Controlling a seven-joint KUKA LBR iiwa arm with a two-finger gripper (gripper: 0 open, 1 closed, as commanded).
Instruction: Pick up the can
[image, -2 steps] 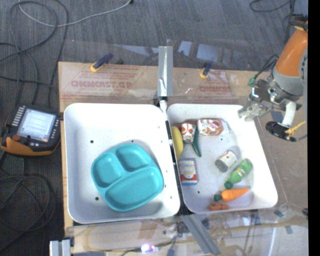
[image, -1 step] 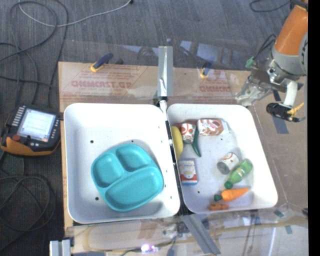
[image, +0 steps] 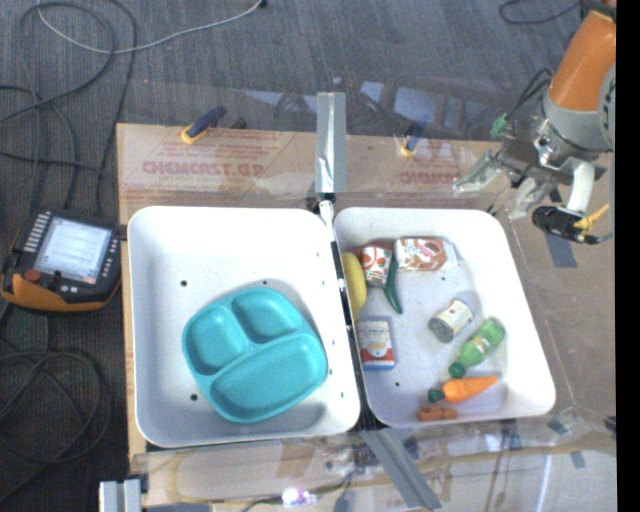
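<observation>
A small silver can (image: 452, 320) lies on its side in the middle of the right bin (image: 520, 300), just left of a green bottle (image: 478, 346). A red-and-white round container (image: 375, 264) sits near the bin's far left corner. My gripper (image: 492, 192) hangs above the bench beyond the right bin's far right corner, well away from the can. Its two fingers are spread, and nothing is between them.
Also in the right bin are a banana (image: 353, 283), a red box (image: 421, 255), a dark green vegetable (image: 392, 290), a small carton (image: 375, 343) and a carrot (image: 466, 389). The left bin (image: 160, 260) holds a teal divided plate (image: 256, 352). A handheld pendant (image: 60, 260) lies at far left.
</observation>
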